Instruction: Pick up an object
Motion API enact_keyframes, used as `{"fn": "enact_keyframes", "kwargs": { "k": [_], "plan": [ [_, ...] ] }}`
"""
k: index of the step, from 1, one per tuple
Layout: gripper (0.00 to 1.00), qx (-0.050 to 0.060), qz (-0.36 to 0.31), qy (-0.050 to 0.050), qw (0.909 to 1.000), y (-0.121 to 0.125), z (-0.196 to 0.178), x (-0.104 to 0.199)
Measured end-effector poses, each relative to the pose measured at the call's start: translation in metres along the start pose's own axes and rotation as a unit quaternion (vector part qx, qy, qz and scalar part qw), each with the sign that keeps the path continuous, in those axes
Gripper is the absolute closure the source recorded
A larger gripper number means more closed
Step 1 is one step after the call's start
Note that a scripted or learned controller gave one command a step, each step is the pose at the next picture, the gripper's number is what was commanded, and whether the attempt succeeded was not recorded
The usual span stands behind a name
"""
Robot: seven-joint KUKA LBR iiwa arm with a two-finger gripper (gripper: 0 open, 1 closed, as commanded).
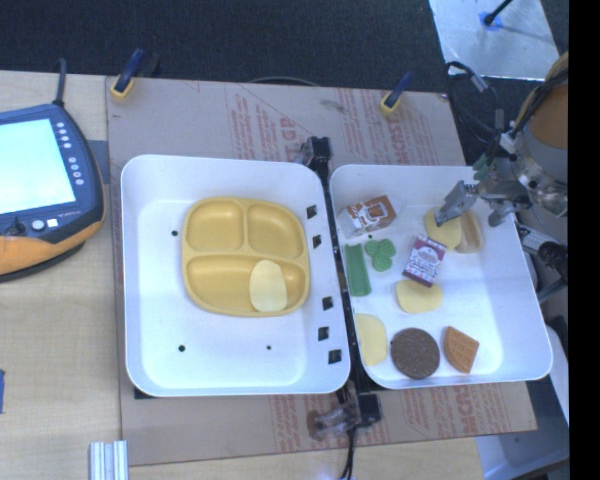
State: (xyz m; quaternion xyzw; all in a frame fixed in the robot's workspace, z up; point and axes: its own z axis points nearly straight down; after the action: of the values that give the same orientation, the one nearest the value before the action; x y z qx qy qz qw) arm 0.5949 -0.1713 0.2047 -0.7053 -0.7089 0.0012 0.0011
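A teach pendant (pixel 35 193) lay at the bench's left edge. The left bin (pixel 145 288) held a yellow divided tray (pixel 220 233) with a pale yellow oval piece (pixel 268 286) in its lower compartment. The right bin (pixel 525 348) contained a brown-and-white packet (pixel 369 212), a green piece (pixel 358 269), a purple carton (pixel 425 261), pale yellow pieces (pixel 419 296), a round brown cookie (pixel 415 353) and an orange-brown wedge (pixel 460 349). The gripper (pixel 463 206) hovered over the bin's upper right, beside a yellow piece (pixel 446 233); whether it was open or gripping anything could not be determined.
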Motion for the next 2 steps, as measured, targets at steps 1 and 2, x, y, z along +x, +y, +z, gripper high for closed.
{"fn": "enact_keyframes", "kwargs": {
  "k": [1,2],
  "plan": [
    [0.0,0.004,-0.002,0.002,1.0,0.032,0.119,0.0],
    [0.0,0.0,-0.002,0.001,1.0,0.063,0.112,-0.015]
  ]
}}
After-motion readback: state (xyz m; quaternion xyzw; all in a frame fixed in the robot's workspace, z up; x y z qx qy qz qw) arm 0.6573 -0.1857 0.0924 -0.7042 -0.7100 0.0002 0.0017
